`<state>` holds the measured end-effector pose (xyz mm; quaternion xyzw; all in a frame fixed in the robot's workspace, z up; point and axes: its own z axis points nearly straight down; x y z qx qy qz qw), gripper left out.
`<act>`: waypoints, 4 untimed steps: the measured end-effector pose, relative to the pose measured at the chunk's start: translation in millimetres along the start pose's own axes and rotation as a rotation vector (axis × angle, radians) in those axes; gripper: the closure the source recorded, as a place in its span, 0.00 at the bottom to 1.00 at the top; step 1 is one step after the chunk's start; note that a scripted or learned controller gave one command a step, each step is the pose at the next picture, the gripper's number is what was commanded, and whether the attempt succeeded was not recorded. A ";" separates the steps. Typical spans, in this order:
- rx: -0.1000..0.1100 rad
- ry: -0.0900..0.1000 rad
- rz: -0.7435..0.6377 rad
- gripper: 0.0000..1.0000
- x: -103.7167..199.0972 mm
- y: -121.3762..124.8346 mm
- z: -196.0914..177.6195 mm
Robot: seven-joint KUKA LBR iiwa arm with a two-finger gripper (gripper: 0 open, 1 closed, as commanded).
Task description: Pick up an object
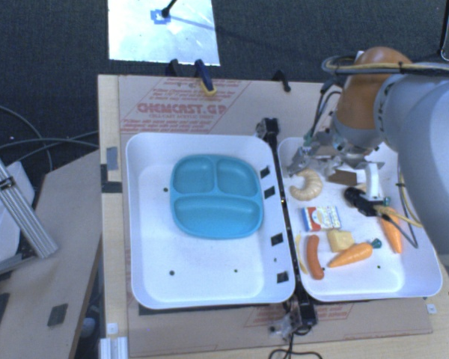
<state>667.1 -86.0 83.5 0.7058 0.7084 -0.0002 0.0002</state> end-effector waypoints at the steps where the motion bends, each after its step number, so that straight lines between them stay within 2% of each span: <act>1: -0.006 0.000 0.000 1.00 -0.1 1.8 -13.6; 3: -0.007 0.000 0.003 1.00 -14.4 14.0 -125.4; 4: -0.003 0.001 -0.001 1.00 -14.1 15.0 -142.2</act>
